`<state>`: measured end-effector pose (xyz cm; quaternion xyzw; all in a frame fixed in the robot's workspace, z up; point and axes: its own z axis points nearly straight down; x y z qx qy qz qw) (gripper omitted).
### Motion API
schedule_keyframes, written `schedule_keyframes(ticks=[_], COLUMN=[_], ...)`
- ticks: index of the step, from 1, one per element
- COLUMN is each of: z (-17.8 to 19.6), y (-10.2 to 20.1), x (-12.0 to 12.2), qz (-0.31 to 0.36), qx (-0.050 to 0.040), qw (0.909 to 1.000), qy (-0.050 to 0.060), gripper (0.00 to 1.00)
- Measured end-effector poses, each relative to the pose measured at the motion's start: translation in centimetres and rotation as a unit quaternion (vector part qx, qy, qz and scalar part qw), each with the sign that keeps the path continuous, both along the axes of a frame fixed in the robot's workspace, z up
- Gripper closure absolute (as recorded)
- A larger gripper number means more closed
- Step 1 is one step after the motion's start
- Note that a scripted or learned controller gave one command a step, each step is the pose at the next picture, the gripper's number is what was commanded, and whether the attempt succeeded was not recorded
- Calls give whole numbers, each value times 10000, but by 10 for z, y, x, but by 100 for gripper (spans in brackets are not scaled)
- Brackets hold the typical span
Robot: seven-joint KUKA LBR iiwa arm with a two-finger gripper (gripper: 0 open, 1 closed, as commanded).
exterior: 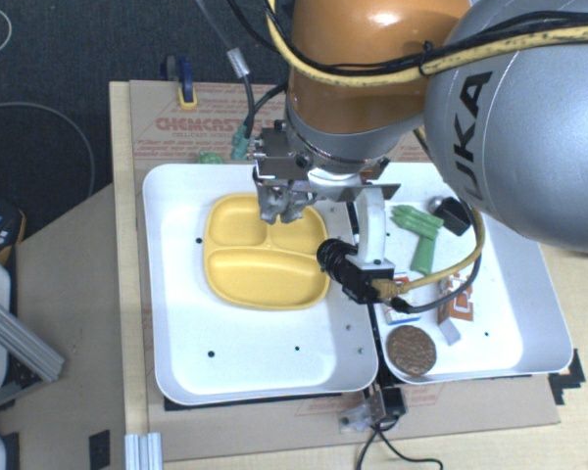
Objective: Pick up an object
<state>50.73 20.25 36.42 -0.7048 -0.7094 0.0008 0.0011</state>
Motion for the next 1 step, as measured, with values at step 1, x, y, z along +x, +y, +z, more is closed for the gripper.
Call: schedule_keyframes(ticks=[1], z=[1], y=[-83], x=[-29], qz=[-66], qx=[-10], qw=[10000], qy=[12], gripper=[100])
